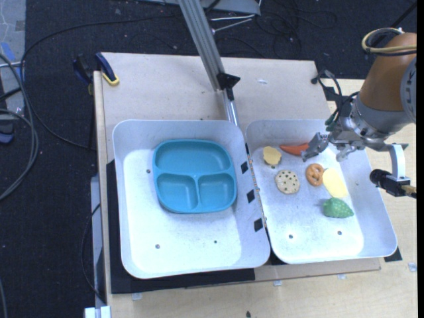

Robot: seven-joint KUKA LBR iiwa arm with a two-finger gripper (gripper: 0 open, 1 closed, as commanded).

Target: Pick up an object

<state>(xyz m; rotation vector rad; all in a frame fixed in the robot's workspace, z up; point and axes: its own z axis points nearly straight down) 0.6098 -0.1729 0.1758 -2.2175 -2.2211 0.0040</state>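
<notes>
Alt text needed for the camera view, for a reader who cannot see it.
The gripper hovers over the right bin, near a carrot, cookie, pretzel and other toy foods. A blue divided plate sits in the left bin.

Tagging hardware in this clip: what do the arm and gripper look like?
The arm is rounded, grey at the wrist with a broad orange band above it and a pale cable loop on top. The gripper is a metallic grey assembly with slim fingers. A black cable runs along its upper side. No readable markings.
</notes>
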